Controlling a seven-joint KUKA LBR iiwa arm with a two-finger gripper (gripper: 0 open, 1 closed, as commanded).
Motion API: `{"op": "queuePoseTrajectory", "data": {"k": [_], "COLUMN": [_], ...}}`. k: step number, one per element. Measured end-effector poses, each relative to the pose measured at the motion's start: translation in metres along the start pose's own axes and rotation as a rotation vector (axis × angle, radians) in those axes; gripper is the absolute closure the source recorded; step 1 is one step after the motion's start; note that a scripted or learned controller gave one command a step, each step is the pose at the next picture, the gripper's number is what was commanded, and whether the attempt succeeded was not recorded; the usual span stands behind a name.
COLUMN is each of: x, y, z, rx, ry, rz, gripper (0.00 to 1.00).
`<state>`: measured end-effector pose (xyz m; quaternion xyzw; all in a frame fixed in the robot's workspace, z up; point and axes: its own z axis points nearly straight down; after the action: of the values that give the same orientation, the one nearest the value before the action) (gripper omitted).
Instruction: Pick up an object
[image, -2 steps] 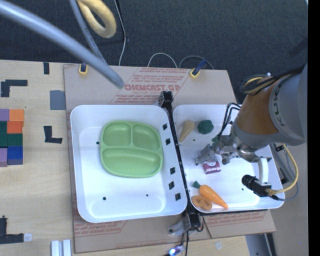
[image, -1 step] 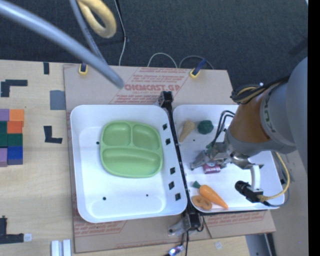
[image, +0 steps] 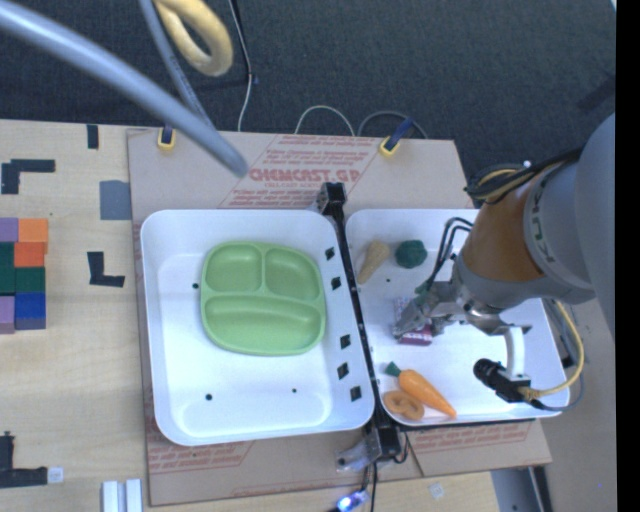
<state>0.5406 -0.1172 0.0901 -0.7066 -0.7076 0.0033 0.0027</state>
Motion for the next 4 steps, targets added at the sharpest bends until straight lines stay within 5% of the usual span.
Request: {"op": "queuePoseTrajectory", "data": {"k": [3,4], "x": [0.001,0.056], "y": [0.001,0.002], "z": [-0.158,-0.139], "rx": [-0.007,-0.001], "ry": [0.000,0.003], "rz": [-0.001,-0.005], "gripper": [1.00,1.00]}}
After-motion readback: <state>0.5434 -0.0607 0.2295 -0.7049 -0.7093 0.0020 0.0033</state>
